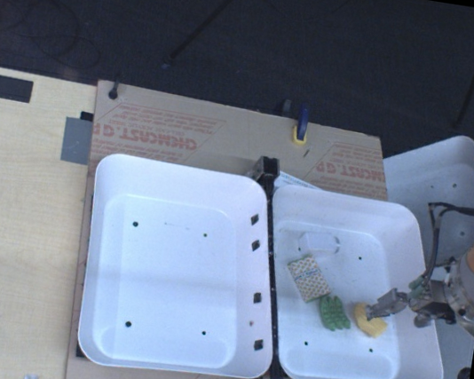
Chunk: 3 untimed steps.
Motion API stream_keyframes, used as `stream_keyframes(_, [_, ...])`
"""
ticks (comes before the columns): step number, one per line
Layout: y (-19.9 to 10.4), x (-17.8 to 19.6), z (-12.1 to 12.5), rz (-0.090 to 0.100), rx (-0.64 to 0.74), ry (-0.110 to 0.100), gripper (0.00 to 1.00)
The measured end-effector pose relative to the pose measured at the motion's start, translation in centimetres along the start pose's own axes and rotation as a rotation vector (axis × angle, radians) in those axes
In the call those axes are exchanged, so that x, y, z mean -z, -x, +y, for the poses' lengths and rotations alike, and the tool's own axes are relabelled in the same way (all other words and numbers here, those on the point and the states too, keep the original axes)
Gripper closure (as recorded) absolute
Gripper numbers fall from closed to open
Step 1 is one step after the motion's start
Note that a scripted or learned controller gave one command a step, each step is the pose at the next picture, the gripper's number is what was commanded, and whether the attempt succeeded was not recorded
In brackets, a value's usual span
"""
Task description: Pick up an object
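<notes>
Yellow object sits in the right bin, and the end effector is right down on it, reaching in from the right. Can't tell if it's spread or pinching, honestly. Nothing's lifted, so I'd say the pick isn't done yet. Just beside it there's a green object, then a patterned card further back.

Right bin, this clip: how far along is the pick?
Done: the gripper has reached into the right bin, at the yellow object. In hand: nothing visibly lifted; the yellow object, green object and patterned block lie on the bin floor. Left: grasping and raising one.
</notes>
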State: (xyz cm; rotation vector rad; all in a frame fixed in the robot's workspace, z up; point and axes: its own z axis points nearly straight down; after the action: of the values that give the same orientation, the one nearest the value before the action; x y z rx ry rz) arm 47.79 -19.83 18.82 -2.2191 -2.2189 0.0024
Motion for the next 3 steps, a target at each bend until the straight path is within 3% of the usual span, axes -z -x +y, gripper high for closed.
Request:
stream_keyframes(1, [-3.0, -9.7, 4.7, -0.006, 0.004, 0.018, 0.0])
stream_keyframes(2, [-2.8, -8.3, 4.7, -0.004, -0.002, 0.021, 1.0])
stream_keyframes(3, [-8.0, -2.6, 15.8, -0.001, 0.009, 0.015, 1.0])
